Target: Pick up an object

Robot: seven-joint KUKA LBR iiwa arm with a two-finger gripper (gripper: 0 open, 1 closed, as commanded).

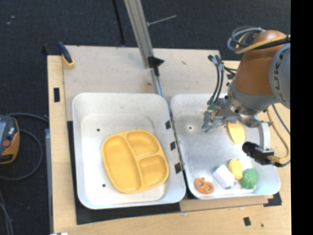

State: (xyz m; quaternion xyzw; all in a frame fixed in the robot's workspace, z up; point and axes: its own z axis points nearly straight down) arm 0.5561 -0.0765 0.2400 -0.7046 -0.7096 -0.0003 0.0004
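Observation:
My gripper [211, 121] hangs over the upper middle of the right bin [195, 151], below the orange wrist band. Its dark fingers point down and left toward the bin floor, with nothing visible between them. A pale yellow banana-like piece [236, 131] lies just to its right, partly under the arm. Near the bin's front edge lie an orange pretzel [204, 185], a white block [223, 176], a yellow lemon-like object [235, 168] and a green object [249, 178].
The left bin [88, 111] holds a yellow divided plate [135, 159]. A metal pole [142, 33] slants up from the bench behind the bins. Cables and a black connector [257, 153] hang at the right of the arm.

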